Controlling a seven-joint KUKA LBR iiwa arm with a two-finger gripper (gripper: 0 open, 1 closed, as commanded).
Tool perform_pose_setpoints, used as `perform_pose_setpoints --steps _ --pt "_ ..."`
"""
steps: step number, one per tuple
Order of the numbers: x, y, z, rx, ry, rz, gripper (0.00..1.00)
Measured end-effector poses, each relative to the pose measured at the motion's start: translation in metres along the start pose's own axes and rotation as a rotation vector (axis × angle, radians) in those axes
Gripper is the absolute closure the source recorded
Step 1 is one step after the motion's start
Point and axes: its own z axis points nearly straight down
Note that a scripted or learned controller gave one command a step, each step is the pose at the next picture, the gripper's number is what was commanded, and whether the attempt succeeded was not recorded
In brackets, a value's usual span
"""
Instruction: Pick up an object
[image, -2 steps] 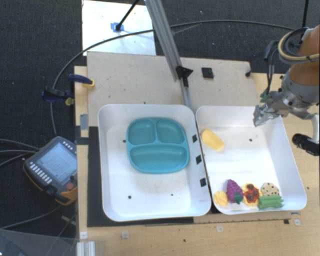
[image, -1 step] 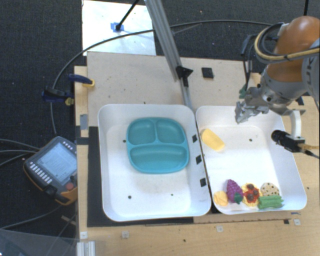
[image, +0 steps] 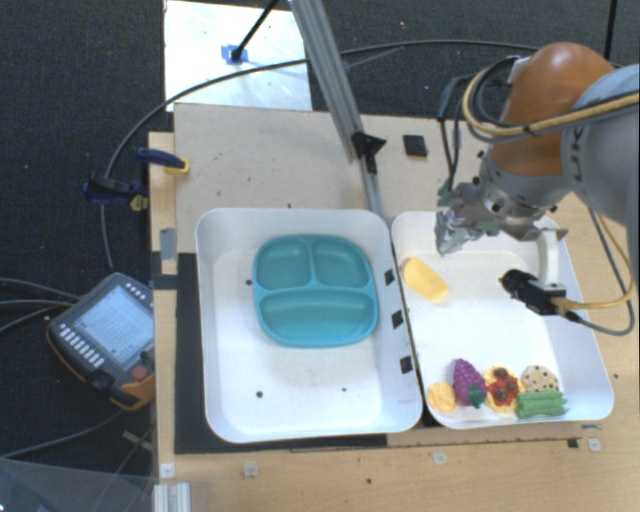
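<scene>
My gripper (image: 452, 238) hangs over the back of the right bin (image: 500, 330), a little above and to the right of a yellow block (image: 425, 279) that lies near the bin's left wall. Nothing shows between its fingers. Along the bin's front edge lie several small toy foods: a yellow piece (image: 441, 397), purple grapes (image: 467, 380), a pizza slice (image: 501, 387), a cookie (image: 540, 378) and a green pod (image: 541, 403).
The left bin (image: 230, 330) holds a teal divided plate (image: 314, 290). A grey pole (image: 335, 85) slants over the bench behind the bins. A black part with cable (image: 530, 288) hangs over the right bin. A teach pendant (image: 105, 335) lies off the bench's left.
</scene>
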Motion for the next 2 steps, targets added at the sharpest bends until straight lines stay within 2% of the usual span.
perform_pose_setpoints --steps 1,2 --pt "0.048 0.002 -0.006 -0.001 0.000 -0.001 1.00" --pt "0.107 -0.002 0.007 0.001 0.001 -0.001 1.00"
